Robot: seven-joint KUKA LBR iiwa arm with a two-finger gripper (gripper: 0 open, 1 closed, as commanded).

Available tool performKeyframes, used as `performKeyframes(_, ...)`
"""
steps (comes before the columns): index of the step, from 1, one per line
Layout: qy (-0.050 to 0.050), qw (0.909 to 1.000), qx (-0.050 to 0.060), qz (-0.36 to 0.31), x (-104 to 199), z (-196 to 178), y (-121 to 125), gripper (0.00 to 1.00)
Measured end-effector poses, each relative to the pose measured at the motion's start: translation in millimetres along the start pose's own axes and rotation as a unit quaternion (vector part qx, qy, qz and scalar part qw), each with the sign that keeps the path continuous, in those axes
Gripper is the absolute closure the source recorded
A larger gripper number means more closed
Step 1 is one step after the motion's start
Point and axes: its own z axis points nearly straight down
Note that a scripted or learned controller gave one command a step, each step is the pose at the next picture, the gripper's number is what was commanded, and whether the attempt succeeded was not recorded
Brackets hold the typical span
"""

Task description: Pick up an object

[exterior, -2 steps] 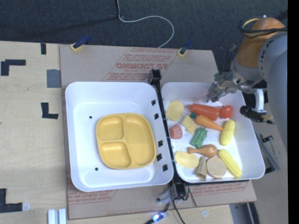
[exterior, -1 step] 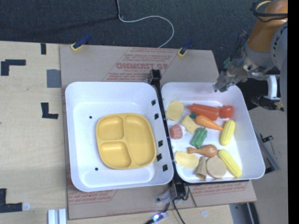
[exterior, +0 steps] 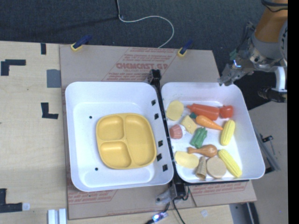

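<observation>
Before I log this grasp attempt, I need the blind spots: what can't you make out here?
- Gripper: small and dark above the right bin's far corner; finger state unreadable.
- Arm: cut off by the top edge of the camera view.
- Brown cone-shaped piece: partly overlapped by the round tan slice; identity unclear.
- Pink piece: too small to identify.

Cardboard sheet (exterior: 140, 64) under the bins: red printed lettering, upside down from this view, too blurred to read with certainty.
Black marks (exterior: 14, 66) on the counter (exterior: 28, 139): angular shapes, not letters.
Elsewhere: nothing legible.
</observation>
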Motion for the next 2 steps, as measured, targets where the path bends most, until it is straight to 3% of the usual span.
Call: performKeyframes(2,0.001,1.0,0.004,-0.002,96,5,-61,1.0)
